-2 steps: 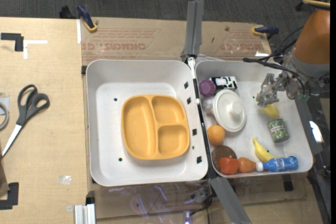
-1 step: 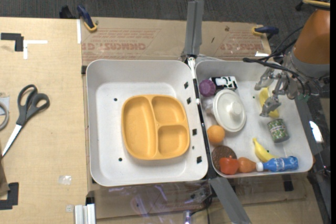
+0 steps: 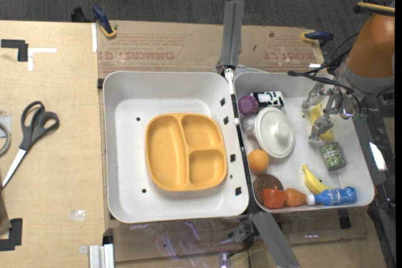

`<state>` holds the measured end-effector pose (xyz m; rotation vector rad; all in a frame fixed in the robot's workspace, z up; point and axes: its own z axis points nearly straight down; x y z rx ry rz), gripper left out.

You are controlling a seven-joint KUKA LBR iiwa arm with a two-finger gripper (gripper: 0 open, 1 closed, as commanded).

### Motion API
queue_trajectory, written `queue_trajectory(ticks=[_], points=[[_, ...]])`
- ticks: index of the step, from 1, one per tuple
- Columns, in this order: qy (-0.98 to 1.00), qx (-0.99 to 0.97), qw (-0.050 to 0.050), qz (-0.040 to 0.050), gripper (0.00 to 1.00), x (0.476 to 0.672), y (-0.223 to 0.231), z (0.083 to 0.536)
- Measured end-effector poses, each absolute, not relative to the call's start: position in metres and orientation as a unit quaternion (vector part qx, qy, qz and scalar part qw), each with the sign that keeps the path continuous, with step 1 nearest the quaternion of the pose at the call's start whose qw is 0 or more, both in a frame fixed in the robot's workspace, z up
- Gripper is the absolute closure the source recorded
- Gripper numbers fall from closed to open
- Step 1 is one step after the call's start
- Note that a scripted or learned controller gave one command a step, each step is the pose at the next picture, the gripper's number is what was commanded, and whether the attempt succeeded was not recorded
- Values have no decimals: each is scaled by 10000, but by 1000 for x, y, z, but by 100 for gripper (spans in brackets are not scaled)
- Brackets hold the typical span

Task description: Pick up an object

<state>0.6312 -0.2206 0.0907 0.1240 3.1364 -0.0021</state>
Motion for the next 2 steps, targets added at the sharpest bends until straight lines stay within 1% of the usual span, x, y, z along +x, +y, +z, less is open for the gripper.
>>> queue_trajectory(ticks=[1,2], points=[[9992,389,31,-14,100,633,-220,99],[9992,388,30,-13,0,633,-220,99]])
